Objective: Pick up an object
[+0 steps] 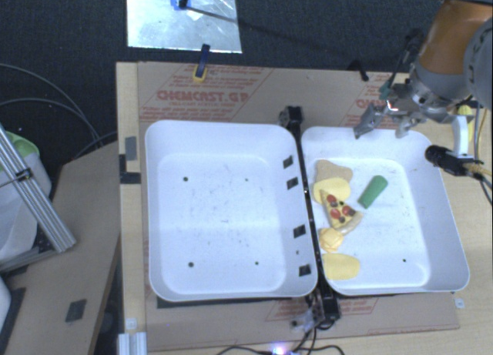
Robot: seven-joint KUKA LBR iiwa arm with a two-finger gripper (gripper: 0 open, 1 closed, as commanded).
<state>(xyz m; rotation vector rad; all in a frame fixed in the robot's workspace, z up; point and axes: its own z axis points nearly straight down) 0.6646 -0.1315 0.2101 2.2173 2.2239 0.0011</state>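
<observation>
While the green cylinder (373, 191) and pizza slice toy (342, 211) are lying untouched in the right bin (439, 222), the gripper (383, 124) is hovering above its far rim, jaws spread and gripping nothing.

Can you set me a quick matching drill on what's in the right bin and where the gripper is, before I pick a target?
Things:
1. green cylinder
2. pizza slice toy
3. yellow oval piece
4. gripper

Places:
A. nearest the right bin's front edge
B. above the right bin's far rim
C. right of the tan and yellow pieces
D. by the divider, red dots on top

Pairs: 1-C, 2-D, 3-A, 4-B
</observation>
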